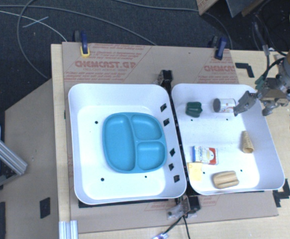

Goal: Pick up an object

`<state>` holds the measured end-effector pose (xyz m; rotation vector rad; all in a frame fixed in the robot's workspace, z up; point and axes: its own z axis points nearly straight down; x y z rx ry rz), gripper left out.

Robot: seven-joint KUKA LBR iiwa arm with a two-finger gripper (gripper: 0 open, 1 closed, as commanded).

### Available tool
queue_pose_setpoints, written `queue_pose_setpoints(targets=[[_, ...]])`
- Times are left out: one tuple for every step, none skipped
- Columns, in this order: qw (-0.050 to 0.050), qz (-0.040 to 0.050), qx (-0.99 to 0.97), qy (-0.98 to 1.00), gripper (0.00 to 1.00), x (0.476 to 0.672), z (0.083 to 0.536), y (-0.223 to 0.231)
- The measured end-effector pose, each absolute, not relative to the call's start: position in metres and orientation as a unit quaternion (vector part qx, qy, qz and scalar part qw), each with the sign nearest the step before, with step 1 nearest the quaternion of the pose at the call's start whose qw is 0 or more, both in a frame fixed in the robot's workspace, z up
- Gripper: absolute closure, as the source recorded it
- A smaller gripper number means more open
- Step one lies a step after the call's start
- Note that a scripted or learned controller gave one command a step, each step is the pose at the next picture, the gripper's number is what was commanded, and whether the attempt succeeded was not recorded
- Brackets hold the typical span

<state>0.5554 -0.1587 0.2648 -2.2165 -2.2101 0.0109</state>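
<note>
The right bin holds several small objects. A dark green lump and a small clear bottle with a dark cap lie near its far side. A tan cork-like cylinder lies by the right wall. A red, white and blue packet, a yellow square and a tan bread-shaped block sit toward the front. My gripper hangs over the bin's far right corner, just right of the bottle. Its dark fingers are spread open with nothing between them.
The left bin holds a blue divided plate. A row of black clips runs along the seam between the bins. Blue clamps pin the cardboard sheet at the back. Cables trail over the dark floor beyond the bench.
</note>
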Motion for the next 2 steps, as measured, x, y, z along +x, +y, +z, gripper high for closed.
queue_pose_setpoints(targets=[[0.0,0.0001,-0.707,-0.707,0.0,0.558,0.271,-0.158],[0.002,0.0009,-0.707,-0.707,0.0,0.55,0.227,-0.157]])
